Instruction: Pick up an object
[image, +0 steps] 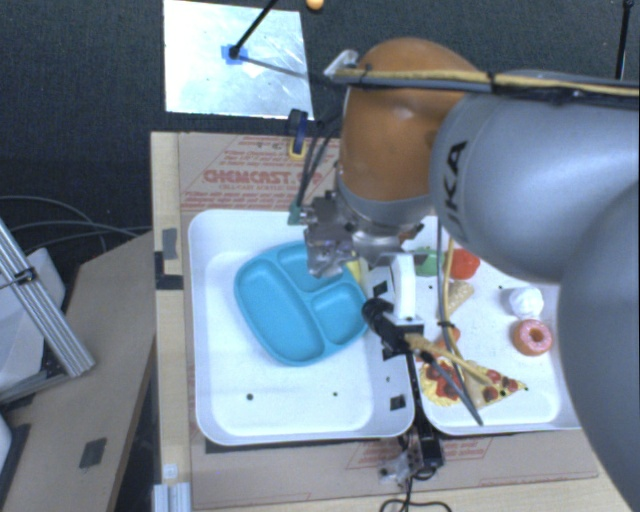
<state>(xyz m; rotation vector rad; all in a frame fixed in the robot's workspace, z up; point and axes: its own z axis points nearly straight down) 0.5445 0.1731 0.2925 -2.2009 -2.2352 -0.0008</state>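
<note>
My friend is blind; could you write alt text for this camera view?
A big grey and orange robot arm reaches down over a blue divided tray in the left white bin. The right bin holds a pizza slice, a pink doughnut and other toy food.

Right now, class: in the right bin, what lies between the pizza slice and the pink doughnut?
Nothing: in the camera view, bare white bin floor separates the pizza slice from the pink doughnut.

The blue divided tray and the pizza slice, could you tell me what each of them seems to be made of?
The blue divided tray looks like moulded plastic: one even colour, rounded compartment walls, a soft semi-gloss sheen. The pizza slice is probably a plastic or rubber toy, judging by its flat, saturated red and yellow patches, though it is too small here to be sure. The left bin under the tray also looks like smooth white plastic.
</note>
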